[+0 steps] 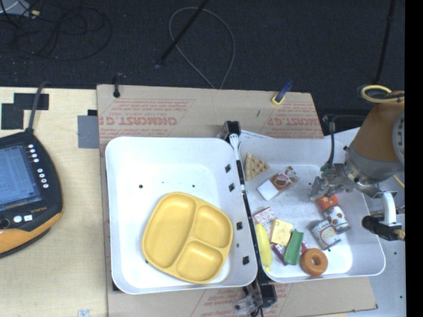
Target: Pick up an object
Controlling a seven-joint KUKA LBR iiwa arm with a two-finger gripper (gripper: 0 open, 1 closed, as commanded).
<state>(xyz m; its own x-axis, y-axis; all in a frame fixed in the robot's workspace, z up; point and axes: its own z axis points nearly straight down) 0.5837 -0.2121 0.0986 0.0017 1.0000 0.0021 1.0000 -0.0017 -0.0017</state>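
The right bin (pixel 370 256) holds several small toy foods: a pizza wedge (pixel 254 166), a brown and white packet (pixel 283 179), a yellow cheese block (pixel 281 231), a green piece (pixel 294 246), a banana (pixel 263 246), a donut (pixel 313 261) and two small cans (pixel 336 218). My gripper (pixel 324 189) reaches in from the right and sits low over the bin's right half. A small red-orange item (pixel 327 203) lies directly below its tip, touching or nearly touching it. Nothing is visibly lifted.
The left bin (pixel 132 157) holds a yellow divided plate (pixel 187 236). A black divider (pixel 239 197) runs between the bins. A teach pendant (pixel 23 190) lies on the bench at the far left. Cables trail across the dark floor behind the bench.
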